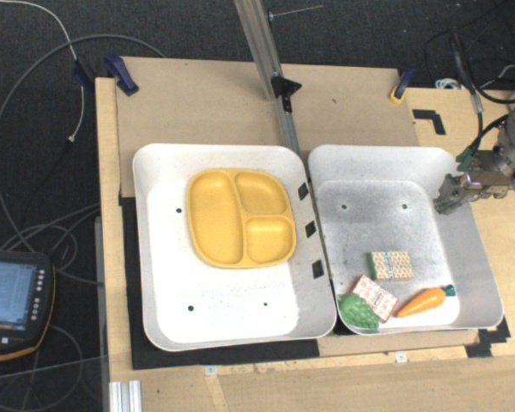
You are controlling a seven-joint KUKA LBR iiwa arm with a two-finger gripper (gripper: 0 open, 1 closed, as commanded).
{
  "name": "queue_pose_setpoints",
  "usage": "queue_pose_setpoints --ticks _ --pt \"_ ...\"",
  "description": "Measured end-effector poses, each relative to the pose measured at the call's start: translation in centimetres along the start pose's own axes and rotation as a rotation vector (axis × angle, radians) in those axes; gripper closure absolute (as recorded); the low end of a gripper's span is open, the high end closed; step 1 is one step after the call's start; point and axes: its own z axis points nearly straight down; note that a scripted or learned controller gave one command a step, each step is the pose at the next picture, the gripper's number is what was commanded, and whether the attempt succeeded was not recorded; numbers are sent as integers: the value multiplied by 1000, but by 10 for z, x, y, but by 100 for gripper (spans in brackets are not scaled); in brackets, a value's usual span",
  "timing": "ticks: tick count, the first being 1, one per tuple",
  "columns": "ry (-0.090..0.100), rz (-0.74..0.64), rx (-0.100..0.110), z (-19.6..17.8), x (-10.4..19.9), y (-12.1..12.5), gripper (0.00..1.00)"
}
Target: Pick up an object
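We are looking at a robotics lab or test cell, not a home. A plywood bench (240, 101) stands on dark carpet, with blue clamps (120, 74) at its far corners and black tape marks beside the bins. Loose cables (34, 24) trail over the floor well left of the gripper (451, 197), and a teach pendant (13, 299) with a lit screen lies there too. An aluminium rail (257, 33) crosses above the bench.
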Motion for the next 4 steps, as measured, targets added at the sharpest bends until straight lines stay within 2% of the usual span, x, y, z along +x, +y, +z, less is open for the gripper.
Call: queue_pose_setpoints --ticks 2,4 --pt "2 1 2 16 103 27 100" --pt "2 0 -1 7 204 74 100"
